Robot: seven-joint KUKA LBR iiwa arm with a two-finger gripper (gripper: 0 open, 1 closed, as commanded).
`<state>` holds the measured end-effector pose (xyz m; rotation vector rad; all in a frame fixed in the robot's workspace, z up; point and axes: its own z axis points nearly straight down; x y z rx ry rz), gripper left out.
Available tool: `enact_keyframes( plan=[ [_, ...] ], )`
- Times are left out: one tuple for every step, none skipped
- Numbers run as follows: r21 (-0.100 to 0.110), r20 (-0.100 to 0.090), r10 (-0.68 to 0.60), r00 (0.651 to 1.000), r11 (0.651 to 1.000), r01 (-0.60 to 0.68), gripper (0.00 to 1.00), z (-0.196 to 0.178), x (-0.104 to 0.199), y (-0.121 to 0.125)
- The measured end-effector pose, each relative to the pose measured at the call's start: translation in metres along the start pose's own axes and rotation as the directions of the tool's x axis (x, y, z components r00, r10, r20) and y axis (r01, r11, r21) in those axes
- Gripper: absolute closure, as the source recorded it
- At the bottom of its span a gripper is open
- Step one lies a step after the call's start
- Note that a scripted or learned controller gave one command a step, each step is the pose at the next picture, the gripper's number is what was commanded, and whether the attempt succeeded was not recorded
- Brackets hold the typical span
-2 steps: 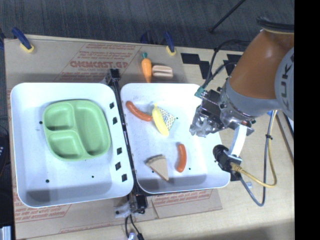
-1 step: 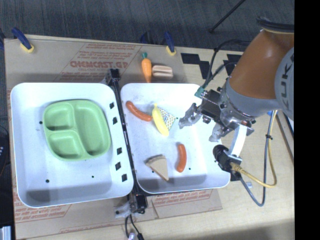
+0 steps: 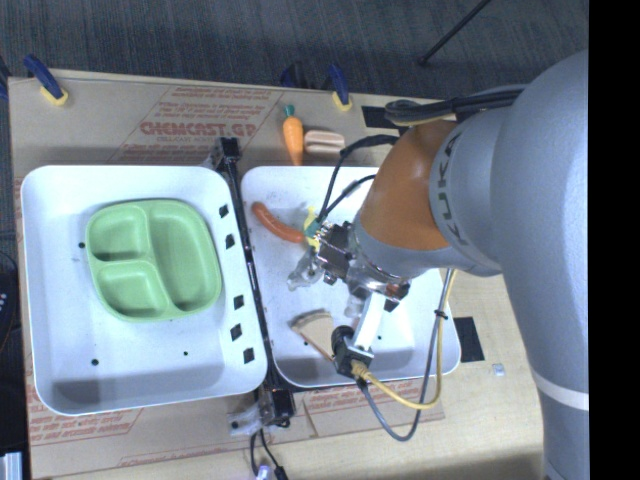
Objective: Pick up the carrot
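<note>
While my gripper [image 3: 303, 271] hovers mid-frame, I cannot tell its state. I should centre over the carrot [image 3: 292, 136], upper centre, before descending.

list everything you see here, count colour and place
bins: 2, white, side by side on the bench
plate: 1, green, three compartments, in the left bin
carrot: 1, orange with green top, on the bench behind the right bin
block: 1, tan, on the bench beside the carrot
sausage: 1, orange-red, in the right bin, rear left
pale piece: 1, beige, in the right bin, near the front; what it is I cannot tell
clamps: 2, blue with yellow, on the bench's rear edge
arm: 1, grey with orange band, over the right bin
gripper: 1, metal, low in the right bin
</note>
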<state>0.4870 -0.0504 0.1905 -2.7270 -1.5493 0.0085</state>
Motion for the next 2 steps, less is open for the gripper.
enact_keyframes(
  plan=[
    [-0.003, -0.001, 0.259, 0.966, 0.966, -0.259, 0.0, -0.001, 0.016, 0.058],
    [0.0, -0.001, 0.424, 0.906, 0.906, -0.424, 0.0, 0.099, -0.027, 0.069]
  ],
)
